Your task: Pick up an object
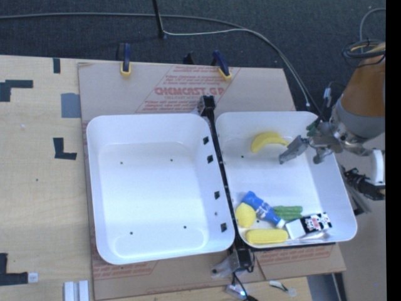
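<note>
Camera view: right bin [326, 187] holds banana [268, 140], corn [265, 236].

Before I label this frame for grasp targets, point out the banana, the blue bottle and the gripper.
banana [268, 141]: camera view, middle of its curve.
blue bottle [260, 207]: camera view, middle of its body.
gripper [305, 153]: camera view, midway between its spread fingers.

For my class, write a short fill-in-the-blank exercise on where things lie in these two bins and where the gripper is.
1. The banana lies in the ____ bin as the camera sees it.
2. The gripper hangs over the ____ part of that bin, beside the banana.
3. Its fingers are spread and hold ____.
4. The corn lies near the bin's ____ rim.

Missing words: right; far; nothing; near
</note>
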`<state>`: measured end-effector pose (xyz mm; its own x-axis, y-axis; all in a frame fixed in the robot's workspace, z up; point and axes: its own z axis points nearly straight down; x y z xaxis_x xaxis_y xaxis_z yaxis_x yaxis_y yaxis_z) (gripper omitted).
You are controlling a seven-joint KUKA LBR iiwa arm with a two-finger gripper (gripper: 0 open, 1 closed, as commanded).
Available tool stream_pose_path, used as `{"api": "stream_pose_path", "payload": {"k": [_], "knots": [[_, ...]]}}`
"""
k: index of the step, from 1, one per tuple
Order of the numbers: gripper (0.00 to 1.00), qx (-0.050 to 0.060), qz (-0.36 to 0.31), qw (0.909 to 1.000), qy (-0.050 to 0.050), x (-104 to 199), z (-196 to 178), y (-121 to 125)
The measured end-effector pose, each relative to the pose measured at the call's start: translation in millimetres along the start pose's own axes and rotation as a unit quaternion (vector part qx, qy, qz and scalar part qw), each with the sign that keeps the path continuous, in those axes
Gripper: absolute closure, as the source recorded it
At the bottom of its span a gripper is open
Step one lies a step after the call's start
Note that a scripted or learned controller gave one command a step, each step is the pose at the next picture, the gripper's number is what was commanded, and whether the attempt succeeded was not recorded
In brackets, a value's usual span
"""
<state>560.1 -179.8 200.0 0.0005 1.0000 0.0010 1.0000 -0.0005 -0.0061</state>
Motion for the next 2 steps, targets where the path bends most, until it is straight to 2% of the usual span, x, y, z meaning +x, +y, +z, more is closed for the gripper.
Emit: {"api": "stream_pose_path", "payload": {"k": [1, 2], "knots": [[0.00, -0.003, 0.000, 1.0000, -0.001, 0.1, -2.9, 1.4], [0.00, -0.001, -0.001, 1.0000, 0.000, -0.7, 45.5, 9.6]]}}
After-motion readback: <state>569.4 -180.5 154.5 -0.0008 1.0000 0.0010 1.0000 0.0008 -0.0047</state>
